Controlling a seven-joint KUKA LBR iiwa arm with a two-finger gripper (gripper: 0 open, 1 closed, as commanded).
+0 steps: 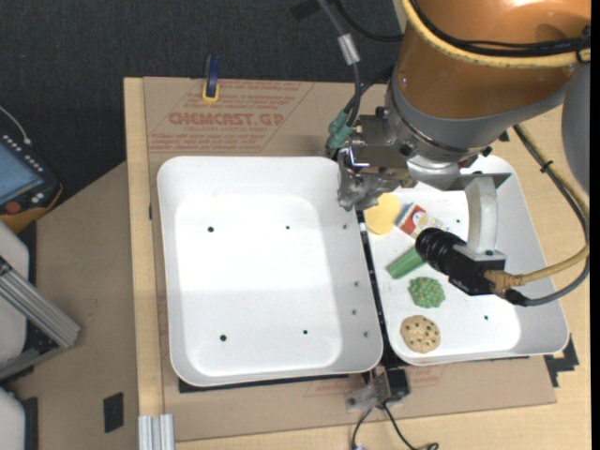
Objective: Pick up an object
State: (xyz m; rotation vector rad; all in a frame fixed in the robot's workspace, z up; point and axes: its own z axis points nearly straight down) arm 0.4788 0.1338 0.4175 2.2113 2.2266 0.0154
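Four small toys lie in the right white bin (525, 340). The gripper (361, 190) hangs beside the round yellow toy (381, 216). Its grip I cannot tell. Next, it must close on it.

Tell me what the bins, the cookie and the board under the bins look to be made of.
Bins: probably moulded plastic, smooth white, with rounded corners and a soft sheen.
Cookie: looks like a plastic toy, a tan disc with dark dots; real or not can't be settled.
Board: cardboard, matte brown, with red printing near its far edge.
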